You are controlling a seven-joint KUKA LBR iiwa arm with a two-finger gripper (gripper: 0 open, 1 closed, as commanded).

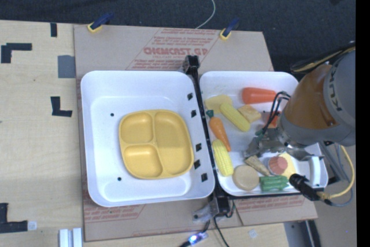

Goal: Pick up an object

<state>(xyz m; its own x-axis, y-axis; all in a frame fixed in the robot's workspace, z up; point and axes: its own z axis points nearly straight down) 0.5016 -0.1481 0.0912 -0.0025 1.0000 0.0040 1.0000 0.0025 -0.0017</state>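
Fingers [258,146] state unclear, low among crowded toys: corn [222,158], carrot [218,131], sausage slice [278,165].

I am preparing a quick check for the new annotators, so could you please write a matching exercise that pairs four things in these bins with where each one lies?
Things
1. yellow divided plate
2. large orange carrot
3. corn cob
4. green piece

Places
A. far side of the right bin
B. near edge of the right bin, by the arm
C. middle of the left bin
D. left side of the right bin, next to the divider

Pairs: 1-C, 2-A, 3-D, 4-B
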